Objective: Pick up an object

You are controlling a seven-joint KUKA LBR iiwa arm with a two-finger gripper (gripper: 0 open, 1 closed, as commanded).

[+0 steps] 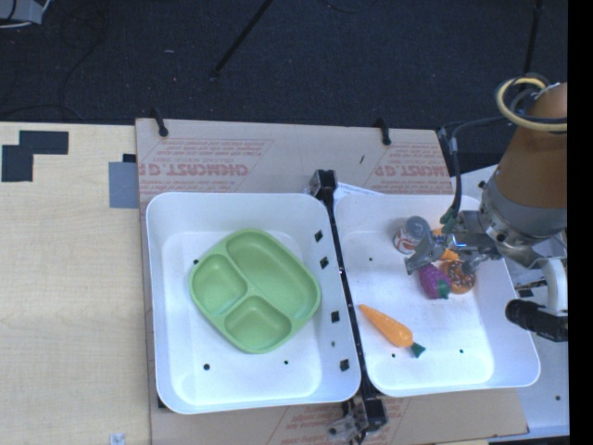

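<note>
Camera view is looking down at a slant on two shallow white bins sitting side by side on a brown cardboard sheet (278, 160). The right bin (463, 369) is serving here as the landmark.

In the upper middle part of the right bin the gripper (434, 253) is hanging low, reaching in from the right side of this bin, with the grey arm and its orange band (542, 156) rising above the bin's right rim. The gripper is sitting right over a small cluster of objects, and its fingers are hidden among them, so I cannot tell whether they are apart or together, or whether they are pressing on anything.

The cluster is lying in the upper middle of the right bin. A purple toy (432, 281) is lying just under the gripper. An orange round object (460, 274) is touching it on the side toward the arm. A small red and white object (406, 240) is lying just beside them, on the side toward the divider.

A toy carrot (389, 326), orange with a green tip, is lying lower in the right bin, well apart from the cluster.

Just beside the right bin, the left bin (185, 378) is holding a green divided plate (255, 290) with three compartments.
</note>
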